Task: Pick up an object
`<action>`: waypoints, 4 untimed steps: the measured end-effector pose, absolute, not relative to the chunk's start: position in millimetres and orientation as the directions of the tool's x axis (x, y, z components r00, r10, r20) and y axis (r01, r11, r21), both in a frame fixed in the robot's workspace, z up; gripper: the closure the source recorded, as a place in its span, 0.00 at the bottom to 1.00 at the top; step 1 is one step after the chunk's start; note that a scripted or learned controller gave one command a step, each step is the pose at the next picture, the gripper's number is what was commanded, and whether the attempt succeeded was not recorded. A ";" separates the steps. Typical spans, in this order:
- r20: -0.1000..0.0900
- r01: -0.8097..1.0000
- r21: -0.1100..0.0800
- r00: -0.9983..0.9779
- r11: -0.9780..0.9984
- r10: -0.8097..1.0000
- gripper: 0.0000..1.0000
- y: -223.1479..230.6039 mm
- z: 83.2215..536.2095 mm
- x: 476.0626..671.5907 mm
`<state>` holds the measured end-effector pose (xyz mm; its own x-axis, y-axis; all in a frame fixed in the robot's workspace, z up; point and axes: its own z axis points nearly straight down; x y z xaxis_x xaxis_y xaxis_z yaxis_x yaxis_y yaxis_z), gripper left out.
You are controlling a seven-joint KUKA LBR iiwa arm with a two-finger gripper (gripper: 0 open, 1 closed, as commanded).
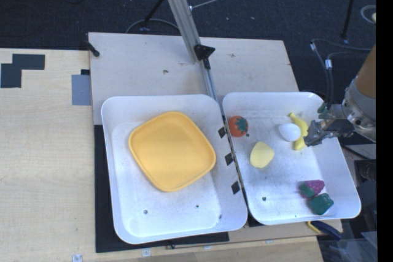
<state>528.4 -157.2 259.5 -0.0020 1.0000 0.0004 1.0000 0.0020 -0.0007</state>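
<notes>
Two shallow white bins are seen side by side on the worktop (pixel 153 64). In the left bin (pixel 123 211) a yellow plate (pixel 172 150) with rounded corners lies flat, turned at a slant to the bin's walls.

The right bin (pixel 276 208) carries the small objects. A red tomato-like piece (pixel 238 126) with a green top rests near the bin's left wall, close to the divider. A pale yellow rounded piece (pixel 261 154), somewhat lemon-shaped, lies just below and to the right of it, apart from the rest. Toward the upper right a white egg-shaped object (pixel 288 131) is found touching, or almost touching, a yellow banana-like piece (pixel 299 129) that curves beside it. In the lower right corner a purple object (pixel 312 187) and a dark green object (pixel 320 203) sit just beside each other, the green one nearer the corner.

The end effector (pixel 314 135) is seen at the right bin's right edge, right beside the banana-like piece and near the egg. Its dark parts are small and blurred; whether it is spread or pressed together cannot be told, and nothing can be made out pinched in it. The grey wrist (pixel 359 108) reaches in from the right.

A slanted aluminium bar (pixel 181 9) crosses the worktop above the bins.
</notes>
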 end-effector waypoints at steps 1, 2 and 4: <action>0.001 1.000 -0.001 -0.003 0.003 1.000 1.00 -103.0 245.0 531.5; 0.000 1.000 0.000 -0.002 0.002 1.000 1.00 -53.1 251.5 540.3; 0.001 1.000 -0.001 -0.003 0.003 1.000 1.00 42.7 249.1 544.9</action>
